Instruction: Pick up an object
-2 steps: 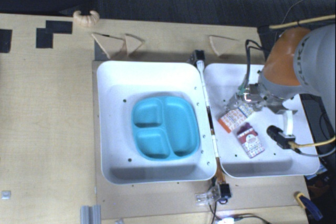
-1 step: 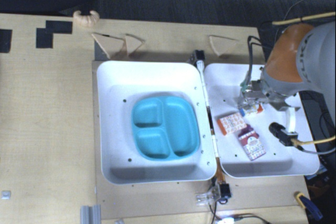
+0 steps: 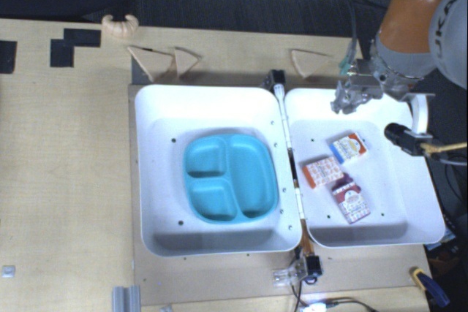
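The gripper (image 3: pixel 349 100) hung over the right bin's (image 3: pixel 424 226) far corner, its jaw state impossible to tell, and needed to drop squarely over the nearest small packet (image 3: pixel 347 147) mid-bin, avoiding its neighbours

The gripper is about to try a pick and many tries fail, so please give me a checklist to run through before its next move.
1. Objects within reach: ok. Three small packets lie in the right bin.
2. Gripper above the right bin: ok, over its far edge.
3. Gripper over a packet: not ok; it is beyond them.
4. Packets apart: not ok; the middle packet touches the dark red packet.
5. Blue tray out of the way: ok, in the left bin.
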### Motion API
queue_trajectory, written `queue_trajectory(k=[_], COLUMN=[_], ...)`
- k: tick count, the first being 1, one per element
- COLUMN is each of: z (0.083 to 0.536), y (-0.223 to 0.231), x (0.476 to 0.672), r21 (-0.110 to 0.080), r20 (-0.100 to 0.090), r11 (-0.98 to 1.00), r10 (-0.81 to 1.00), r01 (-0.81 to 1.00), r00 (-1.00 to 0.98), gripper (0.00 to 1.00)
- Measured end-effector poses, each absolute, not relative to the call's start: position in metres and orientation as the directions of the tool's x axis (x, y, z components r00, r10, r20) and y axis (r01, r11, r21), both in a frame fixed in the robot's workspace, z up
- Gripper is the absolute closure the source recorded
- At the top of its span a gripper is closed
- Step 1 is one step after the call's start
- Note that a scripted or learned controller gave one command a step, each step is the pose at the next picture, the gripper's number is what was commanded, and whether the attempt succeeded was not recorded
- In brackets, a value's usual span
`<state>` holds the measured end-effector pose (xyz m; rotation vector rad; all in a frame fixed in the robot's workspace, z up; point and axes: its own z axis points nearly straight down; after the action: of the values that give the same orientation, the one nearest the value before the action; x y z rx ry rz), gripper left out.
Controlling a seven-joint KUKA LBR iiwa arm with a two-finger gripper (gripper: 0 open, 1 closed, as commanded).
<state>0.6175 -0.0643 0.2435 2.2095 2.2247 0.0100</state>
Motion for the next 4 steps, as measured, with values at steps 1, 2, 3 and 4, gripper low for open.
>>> queue_trajectory(k=[1,2,3,4], z=[0.175,0.184,0.184,0.097], y=[-0.123,-0.179,-0.178,-0.182], x=[0.669,0.670,0.670,0.617], r21=[0.002,0.006,0.005,0.009], r20=[-0.001,-0.002,-0.001,-0.003], r11=[0.003,0.003,0.005,0.005], r10=[1.000,1.000,1.000,1.000], r01=[1.000,1.000,1.000,1.000], r00=[-0.003,-0.003,-0.005,-0.005], gripper=[1.00,1.00,0.00,0.00])
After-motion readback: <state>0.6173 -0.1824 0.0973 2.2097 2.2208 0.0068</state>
